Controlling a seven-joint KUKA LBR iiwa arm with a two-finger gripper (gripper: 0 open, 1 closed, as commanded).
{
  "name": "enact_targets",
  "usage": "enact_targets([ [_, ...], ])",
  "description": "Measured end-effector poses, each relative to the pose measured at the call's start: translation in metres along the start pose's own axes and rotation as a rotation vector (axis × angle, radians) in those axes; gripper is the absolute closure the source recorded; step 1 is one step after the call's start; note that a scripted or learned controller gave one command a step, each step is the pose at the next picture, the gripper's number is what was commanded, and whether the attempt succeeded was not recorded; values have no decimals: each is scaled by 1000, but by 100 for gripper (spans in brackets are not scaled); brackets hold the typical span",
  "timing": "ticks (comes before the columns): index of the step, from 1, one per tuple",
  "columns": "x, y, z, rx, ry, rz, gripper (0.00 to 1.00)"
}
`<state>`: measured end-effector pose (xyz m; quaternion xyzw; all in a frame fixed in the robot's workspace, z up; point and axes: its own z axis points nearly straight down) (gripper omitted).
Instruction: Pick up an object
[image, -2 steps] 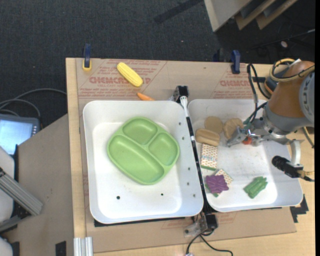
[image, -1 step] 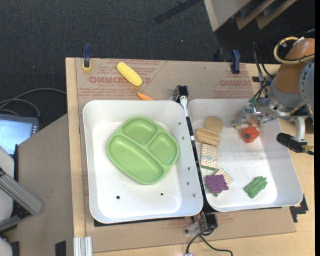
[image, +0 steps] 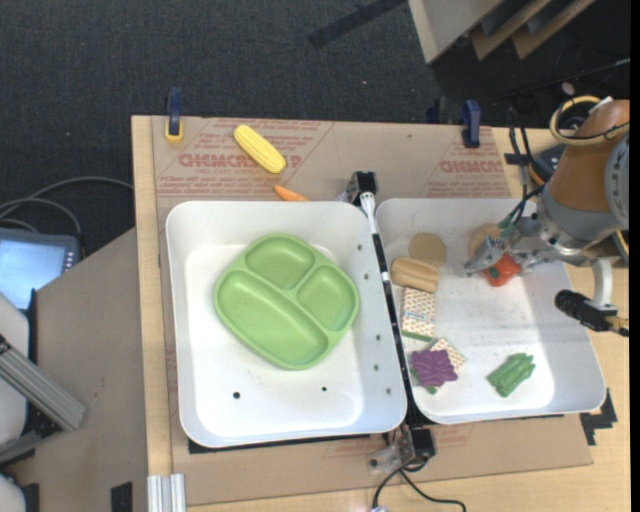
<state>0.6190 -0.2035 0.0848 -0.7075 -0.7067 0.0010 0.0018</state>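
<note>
- Where bench edge sits nearest camera: clamp hardware and a cable (image: 405, 450) at front, between the two bins.
- Left bin (image: 190, 400): green divided plate (image: 286, 298) in middle, three sections, flat on bin floor.
- Right bin (image: 570, 395), front part: green veg piece (image: 512, 373) toward right, purple grape bunch (image: 433, 367) toward left w/ a patterned card (image: 447, 352) just under/behind it, touching.
- Further back along left wall of right bin: second patterned card (image: 418, 312), then a tan bread roll (image: 415, 273) just behind, then a round tan biscuit-like item (image: 428, 247) beyond that.
- Back right of right bin: gripper (image: 497, 262) down low over a small red-orange item (image: 502, 271); looks touching or v. close. Jaw opening: cannot tell, too small/blurred; no clear grip on anything.
- Arm (image: 585, 185) behind it, orange band, grey wrist, coming in from right.
- Beyond bins on cardboard bench top (image: 330, 145): orange carrot tip (image: 291, 194) just behind left bin rim; yellow corn cob (image: 259, 148) further back, well apart from bins.
- Far edge: two blue clamps (image: 174, 108) on cardboard.
</note>
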Motion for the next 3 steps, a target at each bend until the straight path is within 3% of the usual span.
enact_targets([
  [1,0,2,-11,-6,-2,-1,100],
  [2,87,26,0,-5,0,-9,100],
  [3,154,-22,-106,-10,2,-8,100],
])
